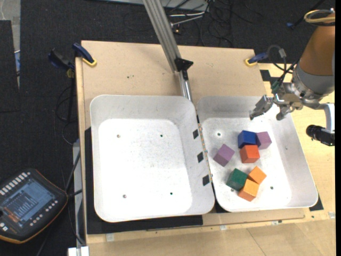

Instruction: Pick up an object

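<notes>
Here, I see my gripper [270,109] hanging with fingers spread apart and holding nothing over the right bin [298,188], above the blue cube [246,138] and its neighbours.

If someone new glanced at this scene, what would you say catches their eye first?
Probably the cluster of coloured blocks in the right bin: a blue block, two purple, a red-orange one, a green one and two orange. Next, the gripper, open, hanging over that bin's far edge, apart from the blocks.
</notes>
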Motion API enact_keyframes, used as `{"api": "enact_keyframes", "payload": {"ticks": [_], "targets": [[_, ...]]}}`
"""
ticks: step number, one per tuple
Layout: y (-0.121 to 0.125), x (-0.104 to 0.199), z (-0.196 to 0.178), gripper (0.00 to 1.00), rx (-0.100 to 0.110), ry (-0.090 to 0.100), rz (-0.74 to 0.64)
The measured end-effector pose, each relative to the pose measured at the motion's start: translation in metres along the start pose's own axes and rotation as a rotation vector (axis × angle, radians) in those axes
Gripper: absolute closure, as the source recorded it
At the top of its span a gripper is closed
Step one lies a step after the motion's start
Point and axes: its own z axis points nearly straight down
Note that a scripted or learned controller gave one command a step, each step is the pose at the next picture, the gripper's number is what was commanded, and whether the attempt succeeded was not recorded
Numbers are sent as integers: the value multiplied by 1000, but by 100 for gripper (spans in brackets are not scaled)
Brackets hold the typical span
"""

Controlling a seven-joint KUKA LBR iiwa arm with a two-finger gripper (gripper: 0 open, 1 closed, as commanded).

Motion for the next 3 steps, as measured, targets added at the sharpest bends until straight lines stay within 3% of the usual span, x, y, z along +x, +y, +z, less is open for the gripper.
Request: {"api": "enact_keyframes", "payload": {"ticks": [1,3], "targets": [[0,0,-3,0,-3,-2,-2],[2,6,112,0,-1,-1,0]]}}
